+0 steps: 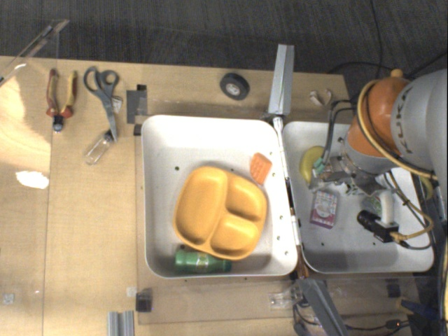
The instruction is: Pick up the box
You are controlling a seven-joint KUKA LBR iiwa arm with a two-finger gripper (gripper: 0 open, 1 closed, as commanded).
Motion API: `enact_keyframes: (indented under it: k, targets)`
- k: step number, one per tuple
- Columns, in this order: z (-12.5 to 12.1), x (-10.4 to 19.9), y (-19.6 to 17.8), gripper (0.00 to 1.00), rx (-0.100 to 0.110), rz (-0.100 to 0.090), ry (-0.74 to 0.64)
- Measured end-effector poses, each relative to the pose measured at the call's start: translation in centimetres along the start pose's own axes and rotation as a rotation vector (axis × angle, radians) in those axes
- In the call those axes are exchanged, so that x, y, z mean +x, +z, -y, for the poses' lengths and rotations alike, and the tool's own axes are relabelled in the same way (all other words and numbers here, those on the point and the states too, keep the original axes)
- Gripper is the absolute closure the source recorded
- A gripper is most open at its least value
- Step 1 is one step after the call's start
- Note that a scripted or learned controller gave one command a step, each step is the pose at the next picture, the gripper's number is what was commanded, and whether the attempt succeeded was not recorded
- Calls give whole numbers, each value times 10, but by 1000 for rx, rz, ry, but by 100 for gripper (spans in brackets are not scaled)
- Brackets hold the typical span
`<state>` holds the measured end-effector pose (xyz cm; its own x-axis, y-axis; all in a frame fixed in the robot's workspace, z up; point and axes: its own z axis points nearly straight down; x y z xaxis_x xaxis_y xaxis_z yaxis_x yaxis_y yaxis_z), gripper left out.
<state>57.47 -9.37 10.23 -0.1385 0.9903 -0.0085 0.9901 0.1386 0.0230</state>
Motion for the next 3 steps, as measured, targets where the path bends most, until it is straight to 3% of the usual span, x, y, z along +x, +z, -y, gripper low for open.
enact_keyframes:
  k: [1, 2, 3]
  targets:
    - [0, 0, 0, 0, 0, 0, 0]
    - [29, 7, 12, 0, 4, -4, -66]
    - [25, 4, -1, 100, -5, 2, -66]
